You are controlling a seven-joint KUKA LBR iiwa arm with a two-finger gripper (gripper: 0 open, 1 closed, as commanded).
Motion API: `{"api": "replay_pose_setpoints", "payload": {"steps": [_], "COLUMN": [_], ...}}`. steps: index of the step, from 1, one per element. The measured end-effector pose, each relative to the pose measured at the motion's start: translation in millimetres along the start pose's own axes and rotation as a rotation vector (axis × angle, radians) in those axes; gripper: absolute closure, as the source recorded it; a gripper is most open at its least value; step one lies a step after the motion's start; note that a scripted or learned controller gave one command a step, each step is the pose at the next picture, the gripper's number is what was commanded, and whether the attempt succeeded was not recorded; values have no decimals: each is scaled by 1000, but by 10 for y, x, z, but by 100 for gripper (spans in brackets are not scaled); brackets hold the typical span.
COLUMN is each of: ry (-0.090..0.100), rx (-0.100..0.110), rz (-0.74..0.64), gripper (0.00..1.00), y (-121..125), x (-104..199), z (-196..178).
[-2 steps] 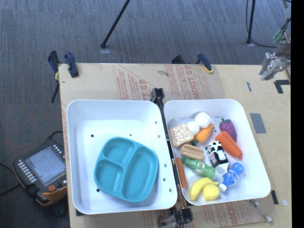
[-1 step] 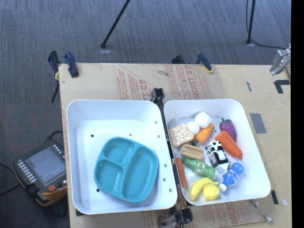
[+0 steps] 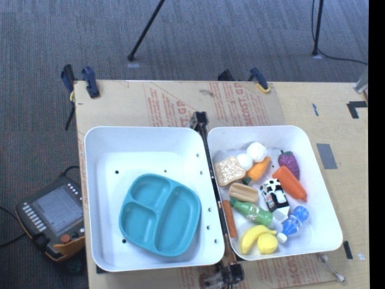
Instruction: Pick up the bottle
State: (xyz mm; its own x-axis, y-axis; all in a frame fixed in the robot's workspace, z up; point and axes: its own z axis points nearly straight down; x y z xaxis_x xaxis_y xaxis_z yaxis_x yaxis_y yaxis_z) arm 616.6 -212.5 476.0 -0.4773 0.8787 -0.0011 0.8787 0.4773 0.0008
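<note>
My target, the green bottle (image 3: 252, 210), lies flat among toy food in the right bin (image 3: 325, 221), crowded by neighbours; my claw's state I cannot tell.

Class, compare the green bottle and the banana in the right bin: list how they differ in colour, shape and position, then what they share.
The green bottle is green with a white cap end; the banana is plain yellow. The green bottle is straight and slim, while the banana is curved and thicker. The green bottle lies mid-bin; the banana lies nearer the front wall. Both lie on their sides in the right bin.
</note>
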Motion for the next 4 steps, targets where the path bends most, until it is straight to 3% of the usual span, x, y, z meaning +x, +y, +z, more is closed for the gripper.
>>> {"api": "replay_pose_setpoints", "payload": {"steps": [1,2,3,4], "ry": [0,-3,-2,-3], "rx": [-1,-2,-2,-3], "rz": [-325,-525,-811,-1179], "gripper": [100,100,100,100], "y": [-289,-607,-444,-269], "x": [156,325,245,151], "z": [-193,-627,-622,-622]}}
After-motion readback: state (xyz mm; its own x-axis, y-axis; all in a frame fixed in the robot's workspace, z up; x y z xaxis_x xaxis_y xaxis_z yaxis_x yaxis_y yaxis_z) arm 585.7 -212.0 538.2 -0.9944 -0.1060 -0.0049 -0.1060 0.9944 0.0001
